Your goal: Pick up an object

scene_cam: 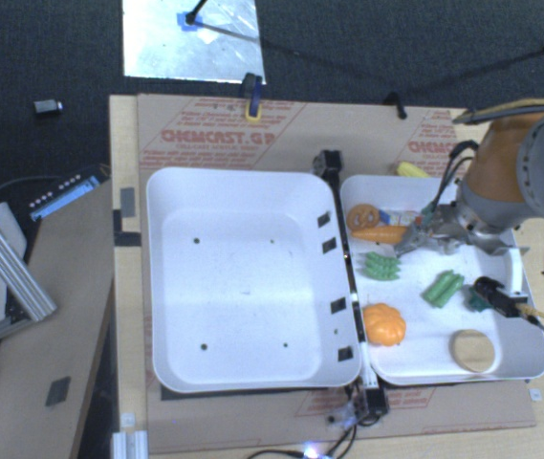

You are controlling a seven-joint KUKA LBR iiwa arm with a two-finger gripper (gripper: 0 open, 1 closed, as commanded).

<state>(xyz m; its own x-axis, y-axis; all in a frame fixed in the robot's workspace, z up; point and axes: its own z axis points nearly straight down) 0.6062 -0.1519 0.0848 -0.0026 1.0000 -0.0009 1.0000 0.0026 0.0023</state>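
My gripper (413, 240) reaches in from the right and hangs low over the back part of the right bin (530, 352). Its tip is close to an orange stick-shaped piece (389, 234) and just right of a round orange item with dark marks (363, 218). Below the tip lies a dark green ridged piece (380, 266). A light green piece (442, 288) rests in the middle of the bin. An orange pumpkin-like ball (384, 324) sits by the bin's left wall, and a tan disc (472, 350) lies at the front right.
The left bin (243, 275) stands beside the right one, with black clips along the divider (340, 256). A yellow item (411, 170) lies at the right bin's back edge. Both bins rest on a cardboard sheet (214, 132).
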